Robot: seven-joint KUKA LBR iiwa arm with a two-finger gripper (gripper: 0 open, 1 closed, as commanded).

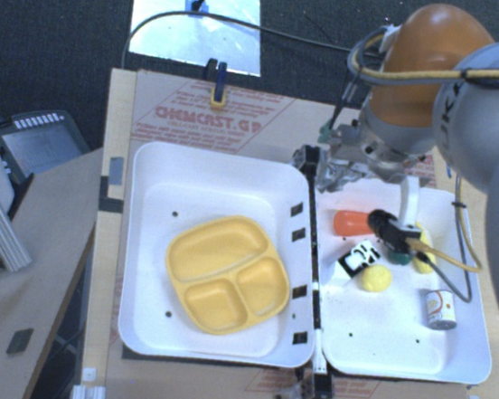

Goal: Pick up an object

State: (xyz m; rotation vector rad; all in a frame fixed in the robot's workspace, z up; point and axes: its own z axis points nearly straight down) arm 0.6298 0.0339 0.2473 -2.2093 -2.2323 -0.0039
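My gripper hangs over the far left corner of the right bin, close to the divider between the bins. Just below and to its right, an orange object lies on the bin floor, apart from the gripper. Further toward the front sit a black-and-white patterned block and a yellow ball, touching each other. A small white and orange can lies on its side to the right. I see nothing between the gripper and the bin floor.
A yellow divided plate lies in the left bin. A small teal piece and another yellow item sit by the right bin's middle. The arm's grey and orange bulk covers the bin's far right side.
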